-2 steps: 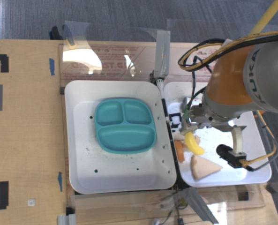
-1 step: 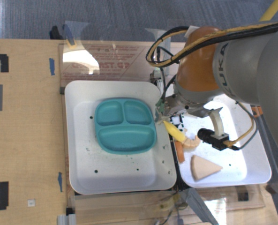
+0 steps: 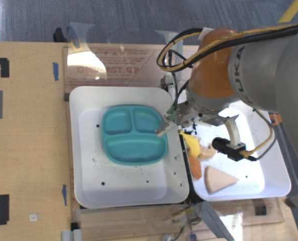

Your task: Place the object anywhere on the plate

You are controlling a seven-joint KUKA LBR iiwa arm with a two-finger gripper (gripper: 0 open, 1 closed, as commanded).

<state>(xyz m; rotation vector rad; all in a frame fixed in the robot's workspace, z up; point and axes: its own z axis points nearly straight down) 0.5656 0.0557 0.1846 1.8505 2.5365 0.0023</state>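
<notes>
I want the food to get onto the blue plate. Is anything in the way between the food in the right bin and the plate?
Only the two bins' rims, side by side, which must be lifted over. The plate lies in the left bin; the banana, carrot and wedge lie in the right bin. The gripper hovers at the plate's right edge.

Two white bins side by side on a tan table. Left bin speckled with dark spots. Right bin bare along its far rim. Blue tape strips on table. Grey carpet floor beyond.
</notes>
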